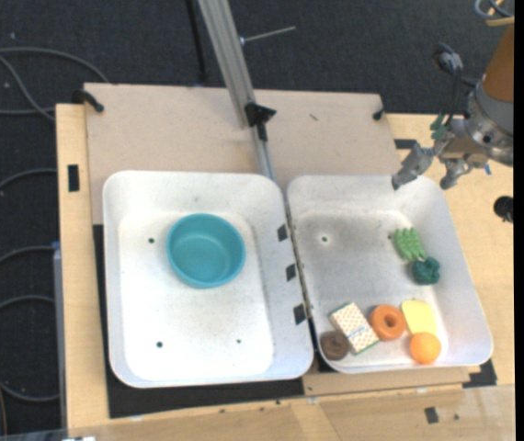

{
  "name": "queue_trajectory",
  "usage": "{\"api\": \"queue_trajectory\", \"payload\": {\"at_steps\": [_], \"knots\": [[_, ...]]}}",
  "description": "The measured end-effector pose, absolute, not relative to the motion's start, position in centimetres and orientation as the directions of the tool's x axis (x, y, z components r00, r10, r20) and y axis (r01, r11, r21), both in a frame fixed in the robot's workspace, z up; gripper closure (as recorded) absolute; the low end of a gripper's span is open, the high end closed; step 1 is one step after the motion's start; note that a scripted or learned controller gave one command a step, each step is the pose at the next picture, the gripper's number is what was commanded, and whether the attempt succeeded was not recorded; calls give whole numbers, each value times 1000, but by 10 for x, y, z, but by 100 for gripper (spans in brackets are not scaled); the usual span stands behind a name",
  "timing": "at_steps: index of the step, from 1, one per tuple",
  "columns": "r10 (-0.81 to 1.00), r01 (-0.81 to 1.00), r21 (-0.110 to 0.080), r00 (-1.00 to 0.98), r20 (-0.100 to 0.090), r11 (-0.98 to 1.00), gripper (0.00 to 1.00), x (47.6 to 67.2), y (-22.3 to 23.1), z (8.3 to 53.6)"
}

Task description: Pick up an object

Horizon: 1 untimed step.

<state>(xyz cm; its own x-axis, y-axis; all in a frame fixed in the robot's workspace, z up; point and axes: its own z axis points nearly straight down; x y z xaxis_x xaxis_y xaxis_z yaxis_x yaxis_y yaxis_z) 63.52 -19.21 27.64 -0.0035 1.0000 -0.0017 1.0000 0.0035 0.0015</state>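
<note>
Six small objects lie in the right bin (372,200), and most of them crowd its near edge. Nearest is an orange ball (425,347), touching a yellow block (418,315) just behind it. To the left of these sits an orange ring (388,322), then a patterned box (354,327) lying at a tilt, and a brown round piece (336,344) at the near left corner. They probably gather here because the bin floor slopes a little toward this side, though I cannot be sure. Farther back, by the right wall, a green leafy toy (407,243) lies with a dark green piece (426,270) touching its near end. The left bin (133,338) holds one teal bowl (207,250), upright, near its middle.

Beyond the far right corner of the right bin hovers the gripper (418,165). Its fingers seem spread apart and nothing is between them. No object is picked yet. I judge the green toy the closest candidate, but it lies close to the wall, so one finger could strike the rim.
</note>
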Motion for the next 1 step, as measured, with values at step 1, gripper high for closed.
{"api": "queue_trajectory", "payload": {"at_steps": [1], "knots": [[1000, 1000, 1, -4, -3, 4, 0, 635, -192, 276]]}}
